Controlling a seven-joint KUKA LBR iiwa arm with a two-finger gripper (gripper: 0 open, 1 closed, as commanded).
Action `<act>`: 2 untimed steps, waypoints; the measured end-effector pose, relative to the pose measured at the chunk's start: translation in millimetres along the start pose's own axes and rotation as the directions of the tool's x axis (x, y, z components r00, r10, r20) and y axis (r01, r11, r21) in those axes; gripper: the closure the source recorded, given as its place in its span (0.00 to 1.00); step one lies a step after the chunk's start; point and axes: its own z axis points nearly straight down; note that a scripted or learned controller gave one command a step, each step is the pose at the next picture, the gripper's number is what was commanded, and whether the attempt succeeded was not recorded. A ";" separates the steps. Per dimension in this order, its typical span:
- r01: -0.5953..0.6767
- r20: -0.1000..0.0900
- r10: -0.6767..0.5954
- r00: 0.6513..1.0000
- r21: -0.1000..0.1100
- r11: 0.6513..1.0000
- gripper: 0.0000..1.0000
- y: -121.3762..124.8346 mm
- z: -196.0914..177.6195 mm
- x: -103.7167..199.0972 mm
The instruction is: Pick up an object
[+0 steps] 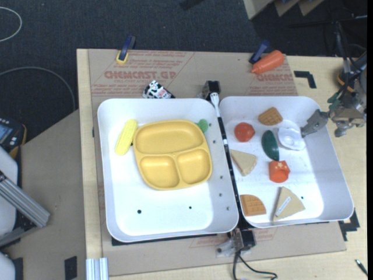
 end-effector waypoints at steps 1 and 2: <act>0.003 0.003 -0.003 1.000 -0.013 1.000 0.00 2.6 -7.1 0.5; 0.004 0.000 -0.004 1.000 -0.005 1.000 0.00 8.3 54.8 3.5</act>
